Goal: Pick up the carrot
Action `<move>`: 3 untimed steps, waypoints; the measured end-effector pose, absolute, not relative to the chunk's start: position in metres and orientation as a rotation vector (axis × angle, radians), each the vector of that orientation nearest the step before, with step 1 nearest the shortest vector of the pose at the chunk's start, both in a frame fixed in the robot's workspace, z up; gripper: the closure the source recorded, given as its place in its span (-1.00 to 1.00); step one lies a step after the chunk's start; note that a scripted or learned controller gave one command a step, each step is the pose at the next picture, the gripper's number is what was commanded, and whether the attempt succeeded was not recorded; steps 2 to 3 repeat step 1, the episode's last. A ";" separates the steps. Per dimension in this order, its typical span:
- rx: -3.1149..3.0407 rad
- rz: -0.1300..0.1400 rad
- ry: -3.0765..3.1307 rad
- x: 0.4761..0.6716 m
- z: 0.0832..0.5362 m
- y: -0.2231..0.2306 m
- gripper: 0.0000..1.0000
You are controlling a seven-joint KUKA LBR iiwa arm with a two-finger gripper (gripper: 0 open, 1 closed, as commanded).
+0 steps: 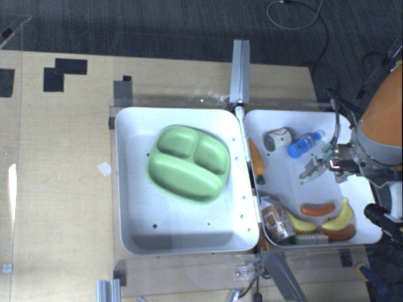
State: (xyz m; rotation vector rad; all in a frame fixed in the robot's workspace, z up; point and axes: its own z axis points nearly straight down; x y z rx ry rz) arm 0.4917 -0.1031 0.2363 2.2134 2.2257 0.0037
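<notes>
One carrot (256, 158) lies along the right bin's (286, 116) left wall. The fingers (313, 167) hang spread and empty nearby. One green tray (188, 162) sits in the left bin (132, 187); one bottle (305, 144), two bananas (324, 219).

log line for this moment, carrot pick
task: pick carrot | carrot: right bin, against left wall | gripper: open, above bin floor, apart from carrot | grasp: none
</notes>
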 end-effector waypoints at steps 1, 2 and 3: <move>2.011 0.003 2.410 0.488 0.156 -0.168 -1.00; 2.011 0.003 2.410 0.488 0.156 -0.168 -1.00; 2.011 0.003 2.410 0.488 0.156 -0.168 -1.00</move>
